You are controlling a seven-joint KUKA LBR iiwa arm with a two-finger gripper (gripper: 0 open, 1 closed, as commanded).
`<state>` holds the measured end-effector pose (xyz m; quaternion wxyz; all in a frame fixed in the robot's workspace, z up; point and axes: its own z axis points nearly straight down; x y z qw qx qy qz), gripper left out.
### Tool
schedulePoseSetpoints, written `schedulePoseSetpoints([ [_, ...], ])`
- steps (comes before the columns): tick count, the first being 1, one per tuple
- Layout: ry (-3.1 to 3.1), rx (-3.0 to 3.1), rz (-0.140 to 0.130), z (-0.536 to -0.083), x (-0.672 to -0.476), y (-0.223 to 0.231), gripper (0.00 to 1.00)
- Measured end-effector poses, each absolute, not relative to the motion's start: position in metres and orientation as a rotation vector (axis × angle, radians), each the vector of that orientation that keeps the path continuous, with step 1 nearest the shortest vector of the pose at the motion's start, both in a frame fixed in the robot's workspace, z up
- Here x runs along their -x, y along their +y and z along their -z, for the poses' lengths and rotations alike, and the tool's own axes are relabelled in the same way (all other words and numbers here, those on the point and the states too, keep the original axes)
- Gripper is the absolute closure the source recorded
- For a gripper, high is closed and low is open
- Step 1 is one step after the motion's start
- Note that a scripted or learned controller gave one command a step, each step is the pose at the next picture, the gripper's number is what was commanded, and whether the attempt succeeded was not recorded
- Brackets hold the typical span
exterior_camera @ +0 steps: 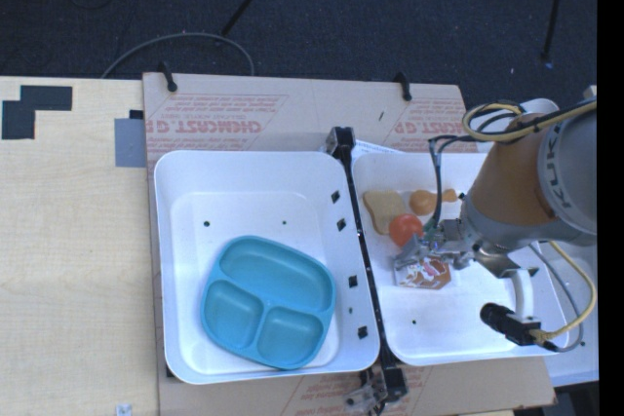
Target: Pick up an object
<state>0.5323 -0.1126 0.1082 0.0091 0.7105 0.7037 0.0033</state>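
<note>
So the black divider between the two white bins is the easiest thing to go by here. Left of the divider is the left bin, and the blue three-section plate lies flat in it, toward the near end, with its right edge close to the divider but not touching as far as I can see. Everything loose is on the other side, in the right bin. A tan, bread-looking piece lies just right of the divider toward its far half, a small orange piece is one step further right of that, and a red ball sits just below and between those two. The gripper is low over the stuff right of the divider's middle, with the red ball right against its upper left side. A crinkly clear packet with reddish print is directly under and just below it, and that's the nearest candidate for the pick. Honestly can't tell if the gripper is wide, narrow or holding anything, the wrist hides it, and the packet looks to be lying on the bin floor. The grey-and-orange arm comes in from the side far from the divider. Both bins sit on a cardboard sheet.
</note>
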Motion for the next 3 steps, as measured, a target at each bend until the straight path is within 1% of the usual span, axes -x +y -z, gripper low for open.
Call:
schedulePoseSetpoints([
  [1,2.217,-2.227,0.001,-0.163,-0.536,-0.123,1.00],
  [2,2.221,-2.220,-0.001,-0.209,-0.544,-0.127,1.00],
  [3,2.222,-2.220,-0.001,-0.246,-0.545,-0.128,1.00],
])
